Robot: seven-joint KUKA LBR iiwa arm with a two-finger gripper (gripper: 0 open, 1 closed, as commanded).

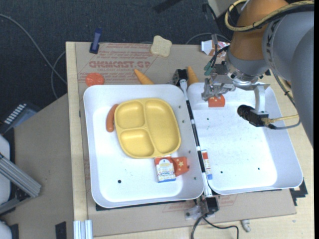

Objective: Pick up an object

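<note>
Nearest the camera, in the left bin (pixel 99 183), a small carton (pixel 165 170) with a blue and white face lies beside a red packet (pixel 181 165), both just below a yellow divided plate (pixel 147 127) that takes up the middle of that bin. A sausage (pixel 110 117) lies along the plate's left edge, close to it. The bare white floor along the near and left sides of this bin leaves room to move.

The right bin (pixel 249 163) has a wide bare floor across its near and middle parts. A marker pen (pixel 206 163) lies along the seam between the two bins.

Farther back, near the right bin's far left corner, sits a small orange-red block (pixel 216 101), squat and boxy. The gripper (pixel 214 89) is directly over it, its metal fingers reaching down to the block's top; whether they are apart, together or clamped on the block I cannot tell. The block is near the bin's far wall.

Beyond the bins, on the cardboard sheet (pixel 114 63), lie a carrot (pixel 143 77), an orange disc (pixel 93 79) and a slice of bread (pixel 161 45).
</note>
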